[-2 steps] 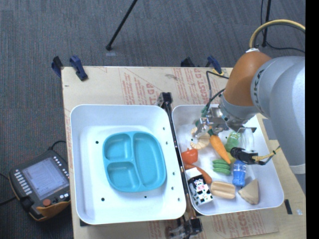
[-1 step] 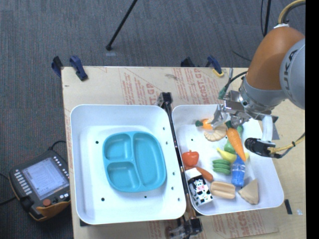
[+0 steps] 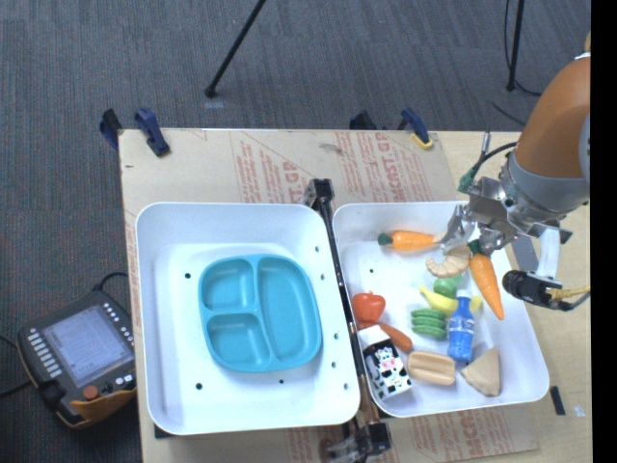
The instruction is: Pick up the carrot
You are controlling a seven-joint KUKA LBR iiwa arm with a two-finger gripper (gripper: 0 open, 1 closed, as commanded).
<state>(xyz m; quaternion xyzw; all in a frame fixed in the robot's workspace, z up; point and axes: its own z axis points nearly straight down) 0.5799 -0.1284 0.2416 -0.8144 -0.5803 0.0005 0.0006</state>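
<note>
Carrot, orange plastic with green top [image 3: 415, 241], lies flat at upper middle of the right white bin [image 3: 525, 374], not lifted. Second orange carrot [image 3: 486, 285] lies right of it. Gripper [image 3: 468, 234] hovers between them, arm angled in from upper right. Grasp probably not made; can't tell its opening.

I see dark grey carpet [image 3: 289, 46] all round the bench; tripod legs [image 3: 241, 37] stand at top. Cardboard sheet [image 3: 251, 162] covers benchtop w/ blue clamps [image 3: 151, 131] at rear edge; pendant [image 3: 77, 355] lies on floor, lower left.
</note>
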